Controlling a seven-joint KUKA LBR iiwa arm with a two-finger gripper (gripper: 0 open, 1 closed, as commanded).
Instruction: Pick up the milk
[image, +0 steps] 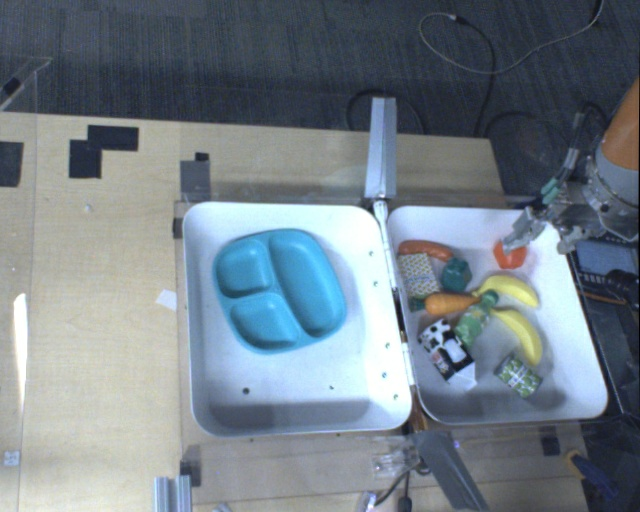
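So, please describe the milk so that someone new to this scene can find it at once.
Look in the right bin, the one crowded with toy food. Near its left wall, below the carrot, lies the milk, a small carton lying tilted. Its black-and-white cow patches set it apart from the yellow bananas and the green things beside it.

The milk is hemmed in by a carrot above and a green bottle at right; bare floor lies below it, toward the right bin wall.
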